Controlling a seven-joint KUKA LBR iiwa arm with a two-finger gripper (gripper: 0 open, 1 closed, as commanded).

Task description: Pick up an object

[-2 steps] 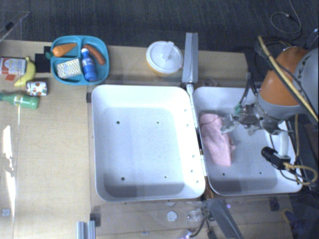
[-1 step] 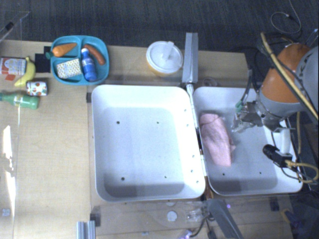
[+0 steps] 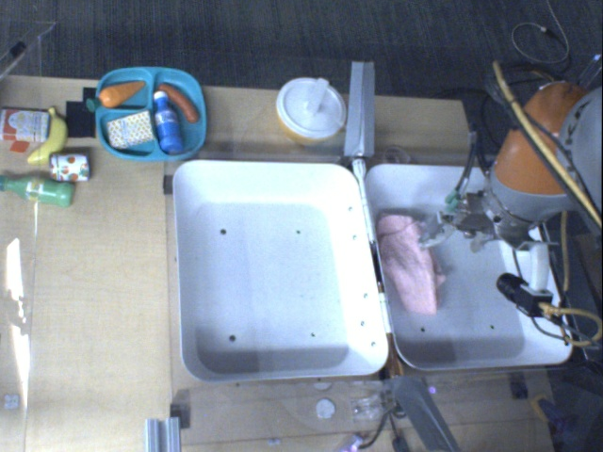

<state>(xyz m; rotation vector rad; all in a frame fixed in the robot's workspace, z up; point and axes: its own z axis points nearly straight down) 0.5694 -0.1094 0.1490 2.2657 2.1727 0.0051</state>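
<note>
At the upper left of the frame a blue divided tray [image 3: 193, 111] holds toy food and a small blue bottle [image 3: 168, 121], with a banana [image 3: 52, 136], a small can [image 3: 70, 167] and a green bottle [image 3: 40, 190] lying on the bench just beside it. Right of that, near the top centre, sits a round white lidded tub [image 3: 312, 108]. The left bin [image 3: 273, 269] fills the middle of the frame. In the right bin [image 3: 462, 281] a pink cloth [image 3: 409, 262] lies crumpled along the bin's left side, close to the dividing wall. It looks soft, light and limp, likely to sag and drape once lifted, so a pinch on a raised fold near its upper end, gathering plenty of fabric, seems the safest hold. Just right of its upper edge hangs the gripper [image 3: 443, 228]; I cannot tell how it is set or whether it has caught any cloth.
</note>
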